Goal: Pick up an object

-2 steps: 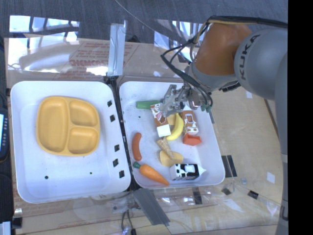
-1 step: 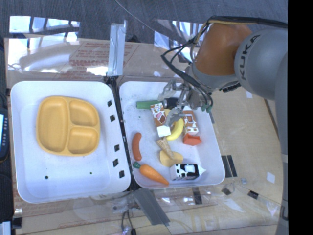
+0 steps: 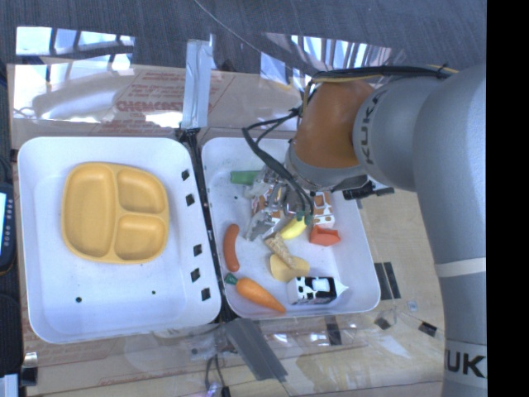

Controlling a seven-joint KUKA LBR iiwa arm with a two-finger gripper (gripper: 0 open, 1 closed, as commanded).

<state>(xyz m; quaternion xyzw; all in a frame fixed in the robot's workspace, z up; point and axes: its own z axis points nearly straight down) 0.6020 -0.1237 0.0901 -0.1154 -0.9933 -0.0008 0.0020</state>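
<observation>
The left bin [image 3: 33, 246] holds a yellow tray [image 3: 116, 212] with three compartments, lying in the bin's upper half toward ten o'clock of its centre. A strip of grey tape [image 3: 195, 85] runs up from the seam between the two bins, over the cardboard [image 3: 149, 98] at twelve o'clock.

The right bin [image 3: 216, 188] carries the toy food. A sausage [image 3: 231, 247] lies lengthwise near the bin's left wall. At five o'clock from it a carrot [image 3: 259, 295] lies at a slant near the bottom edge. A green piece [image 3: 245, 176] sits at the top of the bin, at twelve o'clock from the sausage. Near the middle lie a yellow wedge [image 3: 286, 266] and, just above it, a small yellow banana-like piece [image 3: 292, 228]. A black-and-white carton [image 3: 315, 288] lies at five o'clock from the wedge. An orange-red block [image 3: 324, 236] sits at three o'clock from the banana-like piece.

The gripper [image 3: 273, 213] hangs over the middle of the right bin, among the small pieces, with the orange band [image 3: 331, 126] above it. Whether it is released or clenched cannot be told.
</observation>
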